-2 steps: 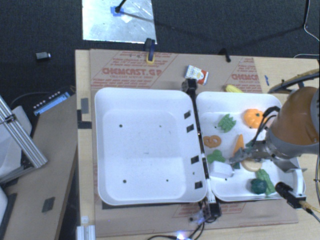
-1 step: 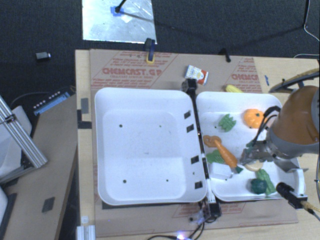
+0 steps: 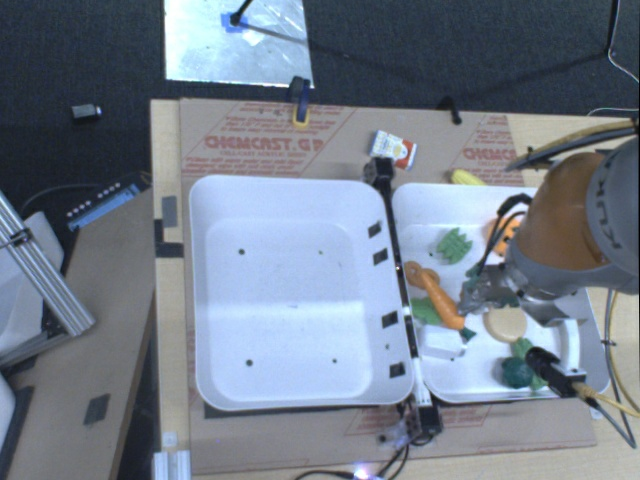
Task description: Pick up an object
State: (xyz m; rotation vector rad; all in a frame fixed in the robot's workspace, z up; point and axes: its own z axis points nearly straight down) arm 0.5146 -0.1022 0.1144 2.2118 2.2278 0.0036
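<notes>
The right bin [image 3: 440, 208] holds several small objects. An orange carrot-like piece [image 3: 436, 291] lies near the bin's left wall with a green piece [image 3: 424, 311] beside it. A light green toy [image 3: 455, 244] sits farther back, a cream disc [image 3: 503, 324] lies right of centre, and a dark teal object [image 3: 517, 371] rests near the front edge. An orange item [image 3: 503, 230] peeks out behind the arm. My gripper [image 3: 474, 294] hangs low over the bin's middle, just right of the carrot piece and left of the disc. The arm's body hides much of the bin's right side.
The left bin [image 3: 290, 288] stands beside the right one. A yellow object [image 3: 465, 178] lies just behind the right bin, and a small white and red box [image 3: 392, 148] sits on the cardboard behind the divider. A yellow-blue clamp [image 3: 299, 103] is at the back.
</notes>
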